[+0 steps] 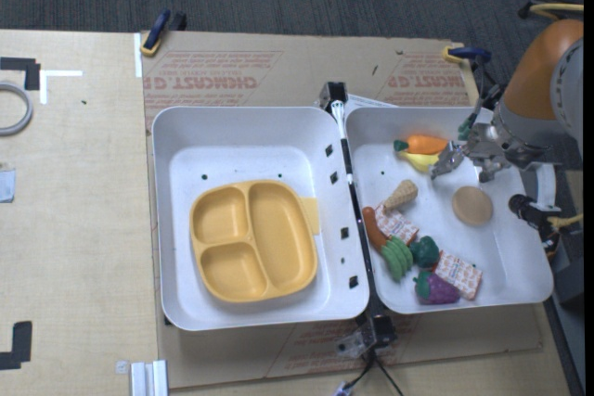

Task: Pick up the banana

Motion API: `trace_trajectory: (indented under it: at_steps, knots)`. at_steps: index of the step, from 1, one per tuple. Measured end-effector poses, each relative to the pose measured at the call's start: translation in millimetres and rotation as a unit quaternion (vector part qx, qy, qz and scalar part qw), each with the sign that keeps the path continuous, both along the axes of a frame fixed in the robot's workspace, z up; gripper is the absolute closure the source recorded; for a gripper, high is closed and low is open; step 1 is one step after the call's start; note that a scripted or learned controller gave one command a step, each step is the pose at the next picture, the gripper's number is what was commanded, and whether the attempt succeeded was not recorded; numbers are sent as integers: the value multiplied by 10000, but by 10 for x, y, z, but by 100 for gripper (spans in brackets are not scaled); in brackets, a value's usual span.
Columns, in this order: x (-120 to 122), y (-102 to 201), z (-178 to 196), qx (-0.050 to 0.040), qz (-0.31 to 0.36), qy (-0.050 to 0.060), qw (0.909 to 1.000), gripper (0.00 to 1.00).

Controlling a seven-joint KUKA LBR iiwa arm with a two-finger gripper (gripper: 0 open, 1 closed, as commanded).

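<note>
A clamp [369, 336] is sitting at the desk's near edge, gripping the rims where the two bins meet. Behind it, the left bin [176, 227] is holding a yellow tray [252, 240] with three compartments. The right bin [520, 278] is carrying a heap of toy food: near its front edge a small printed packet [458, 274] is lying beside a purple piece [436, 289], with a green piece [398, 257], a dark green floret [425, 249], a reddish sausage [372, 225] and a second printed packet [396, 225] just behind. The print on both packets is too small to be read. A cone [402, 195] is lying near the bin's left wall, and a tan disc [472, 206] is resting toward its right side.

Under the bins a cardboard sheet [232, 74] is lying flat on the desk, bearing red print that is showing upside down along the far edge; the large word is reading roughly as "CHEMZST", though I cannot be sure of every letter.

The banana [419, 160] is lying in the right bin's far part, close to the back wall. It is showing as a short, curved, pale yellow piece, touching an orange carrot [426, 144] with a green top that is resting just behind it.

The hand [452, 160] is hovering just to the banana's right, its fingers looking slightly apart with nothing between them; it is not gripping the banana.
</note>
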State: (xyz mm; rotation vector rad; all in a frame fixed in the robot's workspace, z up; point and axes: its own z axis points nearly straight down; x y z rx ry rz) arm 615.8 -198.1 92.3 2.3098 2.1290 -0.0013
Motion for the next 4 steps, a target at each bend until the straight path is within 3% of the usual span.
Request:
trace_trajectory:
  at_steps: [1,2,3,4]
  knots:
    - [432,732,2,-1,603,-2,9982,0]
    - [417,728,90,0,609,34,9981,100]
    - [432,1873,1000,-2,1473,-4,9891,100]
    - [432,1872,999,-3,1471,-4,9891,0]
